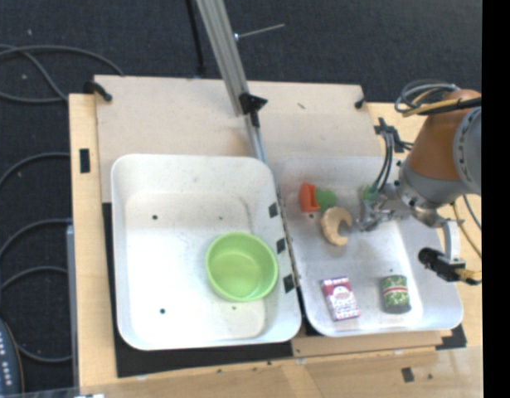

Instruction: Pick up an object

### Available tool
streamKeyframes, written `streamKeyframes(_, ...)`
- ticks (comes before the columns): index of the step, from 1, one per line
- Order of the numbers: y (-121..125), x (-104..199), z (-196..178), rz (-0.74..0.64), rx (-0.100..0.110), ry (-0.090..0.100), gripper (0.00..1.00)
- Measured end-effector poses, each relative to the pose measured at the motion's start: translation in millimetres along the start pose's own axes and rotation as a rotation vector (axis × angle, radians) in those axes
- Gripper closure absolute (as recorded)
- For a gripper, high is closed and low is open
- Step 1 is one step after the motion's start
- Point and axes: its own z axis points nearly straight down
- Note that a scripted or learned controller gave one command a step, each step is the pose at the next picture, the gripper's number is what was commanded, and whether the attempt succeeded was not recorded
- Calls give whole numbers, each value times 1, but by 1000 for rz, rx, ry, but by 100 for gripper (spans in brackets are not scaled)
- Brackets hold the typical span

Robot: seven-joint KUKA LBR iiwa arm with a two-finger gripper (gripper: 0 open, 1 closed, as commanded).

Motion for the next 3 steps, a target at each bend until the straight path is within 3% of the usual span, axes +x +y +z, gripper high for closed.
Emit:
streamKeyframes(2, -9, 1, -96, -4, -2, 1, 100)
streamKeyframes(3, -8, 1, -105, -7, 2, 3, 100)
